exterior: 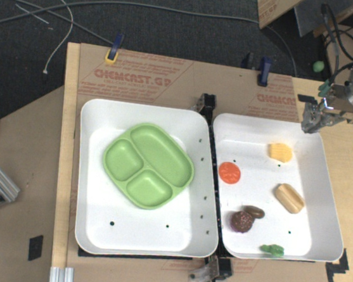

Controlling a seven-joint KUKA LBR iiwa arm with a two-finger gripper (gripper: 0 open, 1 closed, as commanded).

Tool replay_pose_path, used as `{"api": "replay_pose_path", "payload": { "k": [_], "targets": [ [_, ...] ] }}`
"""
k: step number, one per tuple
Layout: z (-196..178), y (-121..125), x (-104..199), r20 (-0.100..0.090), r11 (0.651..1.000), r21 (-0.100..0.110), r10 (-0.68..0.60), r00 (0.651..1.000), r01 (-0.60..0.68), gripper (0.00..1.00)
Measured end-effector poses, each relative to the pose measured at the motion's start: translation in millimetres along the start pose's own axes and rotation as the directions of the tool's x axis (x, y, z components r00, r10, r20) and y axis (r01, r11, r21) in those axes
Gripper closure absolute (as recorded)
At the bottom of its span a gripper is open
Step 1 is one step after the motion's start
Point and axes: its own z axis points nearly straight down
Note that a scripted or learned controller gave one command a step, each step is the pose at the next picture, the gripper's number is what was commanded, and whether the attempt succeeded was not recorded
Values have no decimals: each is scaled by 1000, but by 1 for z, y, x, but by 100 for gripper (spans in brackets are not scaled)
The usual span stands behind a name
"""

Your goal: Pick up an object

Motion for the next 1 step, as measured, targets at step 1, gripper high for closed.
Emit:
{"api": "replay_pose_path", "payload": {
  "k": [1],
  "targets": [
    [-1,0,0,0,1000,-2,0,1000,0,0]
  ]
}}
